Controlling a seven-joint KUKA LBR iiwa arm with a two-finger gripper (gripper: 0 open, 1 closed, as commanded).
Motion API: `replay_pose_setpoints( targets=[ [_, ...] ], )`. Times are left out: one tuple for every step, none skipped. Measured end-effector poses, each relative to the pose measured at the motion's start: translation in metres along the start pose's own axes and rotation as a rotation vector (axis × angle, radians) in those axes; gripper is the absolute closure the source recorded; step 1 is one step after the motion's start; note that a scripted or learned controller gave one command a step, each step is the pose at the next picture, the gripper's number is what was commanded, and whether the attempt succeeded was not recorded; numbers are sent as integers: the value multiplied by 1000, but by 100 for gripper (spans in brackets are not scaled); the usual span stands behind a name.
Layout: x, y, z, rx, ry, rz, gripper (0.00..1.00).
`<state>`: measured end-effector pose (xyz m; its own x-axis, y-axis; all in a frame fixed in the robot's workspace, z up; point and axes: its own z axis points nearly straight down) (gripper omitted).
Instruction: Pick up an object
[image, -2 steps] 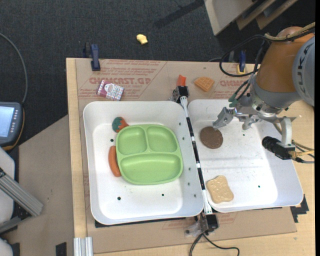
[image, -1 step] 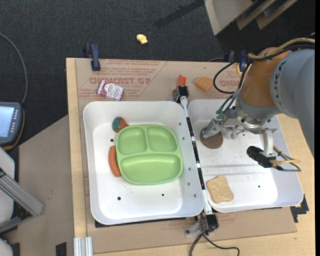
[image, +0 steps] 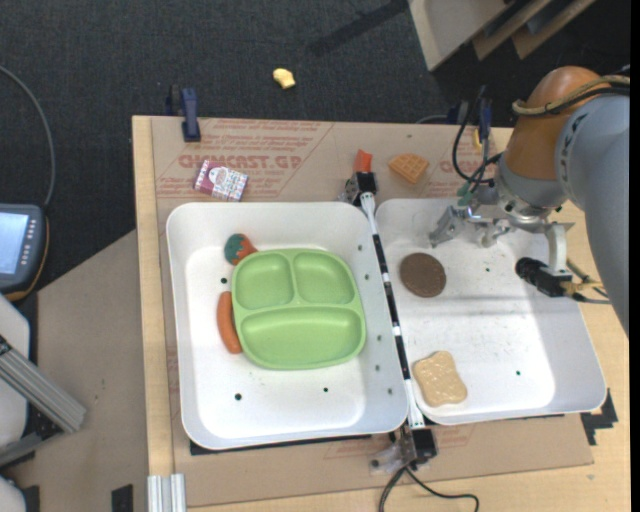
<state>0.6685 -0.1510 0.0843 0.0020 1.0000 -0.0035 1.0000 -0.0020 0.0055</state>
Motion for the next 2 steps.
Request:
replay_pose_setpoints(
  targets=[
    [-41,-117,-9,14,4,7,0],
    [65,-93,-25,2,8,-12,0]
  ],
)
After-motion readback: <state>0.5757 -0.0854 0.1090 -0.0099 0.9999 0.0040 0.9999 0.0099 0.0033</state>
